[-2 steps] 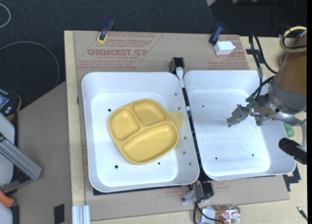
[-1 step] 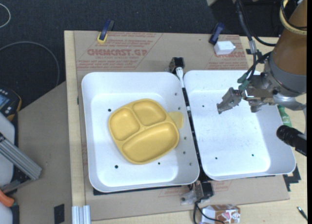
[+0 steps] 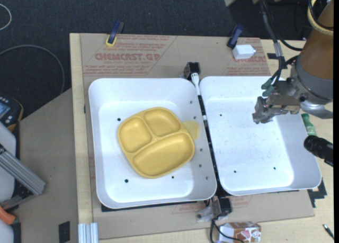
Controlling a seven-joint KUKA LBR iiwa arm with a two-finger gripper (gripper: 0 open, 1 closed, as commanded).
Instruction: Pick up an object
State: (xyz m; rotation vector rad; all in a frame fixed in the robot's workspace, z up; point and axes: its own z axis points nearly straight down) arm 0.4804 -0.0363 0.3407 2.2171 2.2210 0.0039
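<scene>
— What did the bench look like?

— A cardboard-covered bench [image 3: 159,51] on dark carpet, carrying two shallow white bins. In the left bin [image 3: 100,131] lay a yellow divided plate [image 3: 156,142] — smooth moulded plastic, three rounded compartments, slightly tilted. The right bin [image 3: 286,168] was glossy and speckled.

— And your gripper?

— My gripper [image 3: 263,116] hung over the right bin's upper part, well apart from the plate. Whether it was spread or pressed together, I couldn't tell.

— The risk?

— I judged the plate broad and slick; a pinch on its thin rim might have slipped.
</scene>
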